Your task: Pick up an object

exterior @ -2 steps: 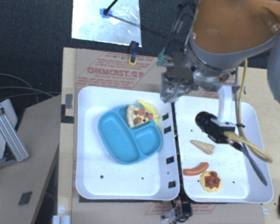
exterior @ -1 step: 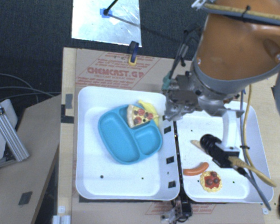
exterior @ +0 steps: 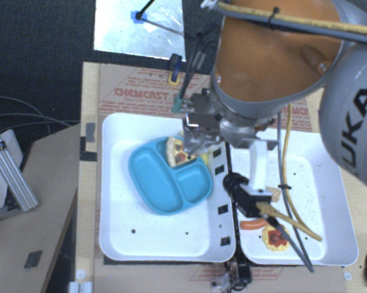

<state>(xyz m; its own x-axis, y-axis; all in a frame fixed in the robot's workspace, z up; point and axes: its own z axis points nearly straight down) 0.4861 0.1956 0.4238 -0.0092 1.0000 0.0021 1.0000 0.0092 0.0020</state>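
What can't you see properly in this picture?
- Gripper: the arm's wrist covers it from above, so whether it grips the pizza slice is unclear.
- Blue plate: its top right part sits under the gripper.
- Right bin: the arm and cables hide much of it.

Even, soft light; glare on white bins (exterior: pixel 121 232); close arm (exterior: pixel 284 49) blurred
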